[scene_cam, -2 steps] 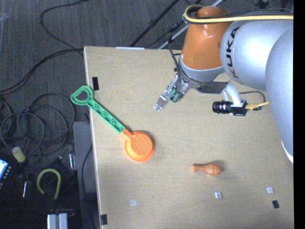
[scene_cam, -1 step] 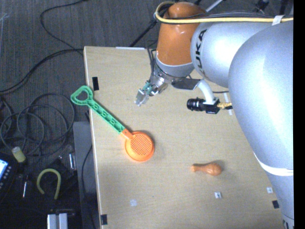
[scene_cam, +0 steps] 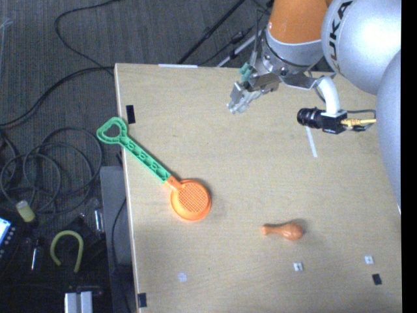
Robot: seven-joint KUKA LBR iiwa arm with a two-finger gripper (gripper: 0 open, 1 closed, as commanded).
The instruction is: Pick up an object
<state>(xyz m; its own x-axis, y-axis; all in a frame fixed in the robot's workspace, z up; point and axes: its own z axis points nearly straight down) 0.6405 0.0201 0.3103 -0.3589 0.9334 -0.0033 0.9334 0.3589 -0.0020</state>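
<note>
Pale wooden bench top [scene_cam: 260, 175] carries our targets, orange-headed strainer [scene_cam: 191, 199] and small orange pin [scene_cam: 285, 230], well apart from our gripper [scene_cam: 238, 103], which hovers high and whose jaws we cannot tell.

Grey arm [scene_cam: 365, 31] reaching in from the right, orange band [scene_cam: 296, 12] above the wrist. Gripper [scene_cam: 238, 104] pointing down and leftward, held near the upper middle (finger spacing too small to tell).

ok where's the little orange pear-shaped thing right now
In the camera view, the orange pear-shaped piece lies low on the tan board, right of the green-handled sieve.
</note>
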